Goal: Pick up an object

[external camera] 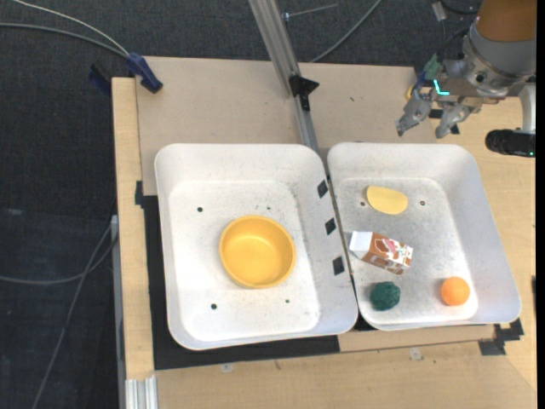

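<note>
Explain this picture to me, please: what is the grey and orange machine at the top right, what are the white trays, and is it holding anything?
The machine is a robot arm. At its tip is a gripper, two fingers spread open, with nothing between them. It hangs above the bench, just past the far edge of the right bin.

The picture comes from one camera fixed above the bench, looking down at a slant.

Two shallow white bins sit side by side. The left bin holds a yellow bowl. The right bin holds a flat yellow piece, a small carton, a dark green ball and an orange ball. The job is to pick one up; none has been lifted yet.
</note>
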Robot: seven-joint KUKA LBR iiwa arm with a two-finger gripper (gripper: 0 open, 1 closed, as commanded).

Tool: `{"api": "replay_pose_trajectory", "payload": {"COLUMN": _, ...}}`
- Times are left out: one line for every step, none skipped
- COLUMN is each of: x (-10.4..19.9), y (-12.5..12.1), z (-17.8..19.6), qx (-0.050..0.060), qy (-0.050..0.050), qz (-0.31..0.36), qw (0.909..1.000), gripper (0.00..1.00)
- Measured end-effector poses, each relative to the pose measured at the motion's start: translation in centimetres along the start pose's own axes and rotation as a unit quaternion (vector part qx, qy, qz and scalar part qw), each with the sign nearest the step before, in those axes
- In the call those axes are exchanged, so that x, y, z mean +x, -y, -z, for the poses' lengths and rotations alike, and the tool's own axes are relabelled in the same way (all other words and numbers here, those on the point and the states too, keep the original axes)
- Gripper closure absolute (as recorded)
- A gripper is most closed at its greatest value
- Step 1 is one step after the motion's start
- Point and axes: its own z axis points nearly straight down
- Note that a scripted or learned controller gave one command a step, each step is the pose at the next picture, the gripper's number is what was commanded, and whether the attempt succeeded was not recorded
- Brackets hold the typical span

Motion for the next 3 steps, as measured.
{"api": "replay_pose_trajectory", "payload": {"x": 0.0, "y": 0.0, "z": 0.0, "qx": 0.000, "qy": 0.000, "qz": 0.000, "qw": 1.0000, "gripper": 0.00}}
{"api": "replay_pose_trajectory", "payload": {"x": -0.8, "y": -0.1, "z": -4.9, "qx": 0.002, "qy": 0.001, "qz": -0.002, "qw": 1.0000, "gripper": 0.00}}
{"api": "replay_pose_trajectory", "payload": {"x": -0.4, "y": -0.9, "z": -10.9, "qx": 0.003, "qy": 0.001, "qz": 0.000, "qw": 1.0000, "gripper": 0.00}}
